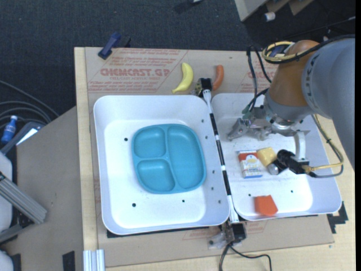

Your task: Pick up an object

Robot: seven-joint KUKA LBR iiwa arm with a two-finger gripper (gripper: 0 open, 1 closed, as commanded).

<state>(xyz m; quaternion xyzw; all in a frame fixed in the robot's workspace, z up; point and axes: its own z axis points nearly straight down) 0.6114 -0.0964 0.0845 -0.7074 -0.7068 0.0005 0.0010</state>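
Note:
The right bin (321, 199) holds a small white and red box (251, 164), a yellow piece (265, 154) right beside it, and an orange block (265, 205) near the front wall. My gripper (246, 129) hangs over the back left part of this bin, just behind the box and the yellow piece. It is open, and nothing sits between its fingers. The grey arm with its orange band reaches in from the right and covers the bin's back right corner.
The left bin (113, 123) carries a blue divided plate (168, 157). Behind the bins, on the cardboard, lie a banana (184, 78) and an orange sausage-shaped thing (218, 77). A blue object (109, 45) rests at the board's far left corner.

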